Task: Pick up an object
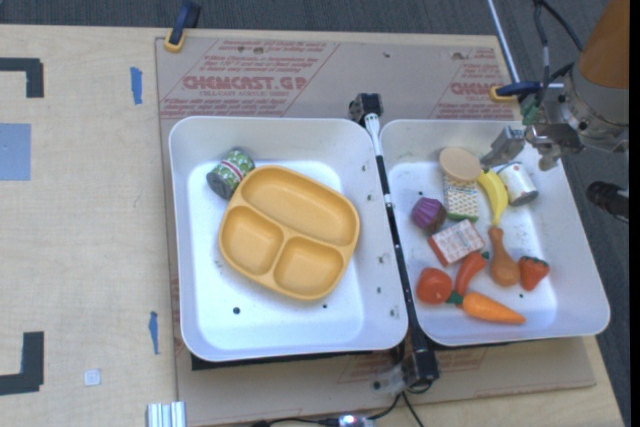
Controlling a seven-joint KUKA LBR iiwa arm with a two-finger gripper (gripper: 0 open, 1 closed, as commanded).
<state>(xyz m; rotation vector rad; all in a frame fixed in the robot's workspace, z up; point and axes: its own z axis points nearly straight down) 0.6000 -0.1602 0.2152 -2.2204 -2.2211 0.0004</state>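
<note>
My gripper (522,153) hangs over the far right corner of the right bin (585,310), its fingers spread open with nothing between them. Just below it lies a silver can (519,184), beside a yellow banana (492,196). The same bin holds a tan round piece (460,163), a purple fruit (428,212), a red-and-white packet (457,240), a drumstick (502,261), a strawberry (534,272), a tomato (433,286) and a carrot (490,309).
The left bin (190,305) holds a yellow divided plate (290,232) and a small green can (230,172) at its far left. A black divider bar (385,205) runs between the bins. Blue clamps (181,23) sit at the board's far edge.
</note>
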